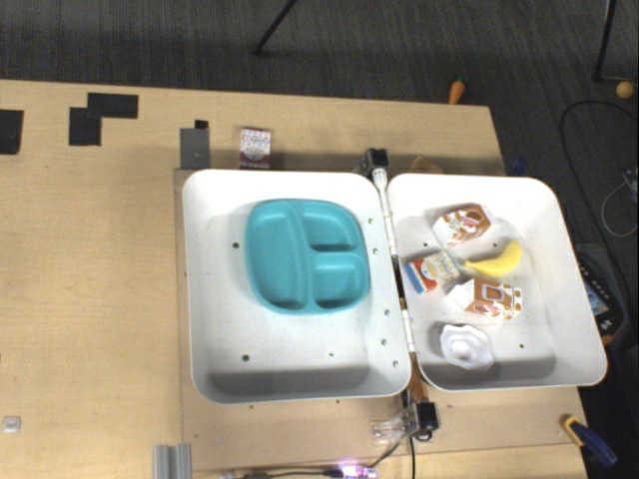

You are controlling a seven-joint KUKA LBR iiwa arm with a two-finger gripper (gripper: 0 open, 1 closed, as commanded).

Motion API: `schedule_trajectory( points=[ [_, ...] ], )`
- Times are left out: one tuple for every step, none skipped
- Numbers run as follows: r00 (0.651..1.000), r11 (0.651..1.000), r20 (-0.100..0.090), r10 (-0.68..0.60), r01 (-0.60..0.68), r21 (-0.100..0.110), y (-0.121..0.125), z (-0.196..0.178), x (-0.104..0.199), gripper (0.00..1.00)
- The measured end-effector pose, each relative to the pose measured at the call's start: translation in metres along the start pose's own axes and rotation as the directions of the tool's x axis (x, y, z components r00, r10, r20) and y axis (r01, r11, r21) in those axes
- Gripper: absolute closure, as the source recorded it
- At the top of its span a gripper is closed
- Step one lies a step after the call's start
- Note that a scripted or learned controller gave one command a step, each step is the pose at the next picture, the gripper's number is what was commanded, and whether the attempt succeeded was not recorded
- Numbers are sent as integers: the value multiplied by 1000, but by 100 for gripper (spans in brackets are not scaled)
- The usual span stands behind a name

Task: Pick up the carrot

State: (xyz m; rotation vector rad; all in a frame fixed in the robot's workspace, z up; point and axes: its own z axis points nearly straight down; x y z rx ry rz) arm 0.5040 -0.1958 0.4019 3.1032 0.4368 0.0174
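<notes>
Two white bins: left bin (210, 297) holds a teal tray (306, 255); right bin (559, 297) holds a banana (496, 261) and, seemingly, packets (461, 225).

I see two white bins side by side on the bench. The left bin (210, 267) holds a teal divided tray (305, 254) at its centre. In the right bin (559, 267), a yellow banana (496, 262) lies at centre, printed packets (461, 224) at 11, 9 and 6 o'clock of it, and a white cup-like thing (465, 345) toward 7 o'clock.
</notes>
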Motion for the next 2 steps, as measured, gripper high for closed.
schedule_trajectory(
  points=[
    [1000,1000,5,-7,7,6,-3,4,2,0],
    [1000,1000,5,-7,7,6,-3,4,2,0]
  ],
)
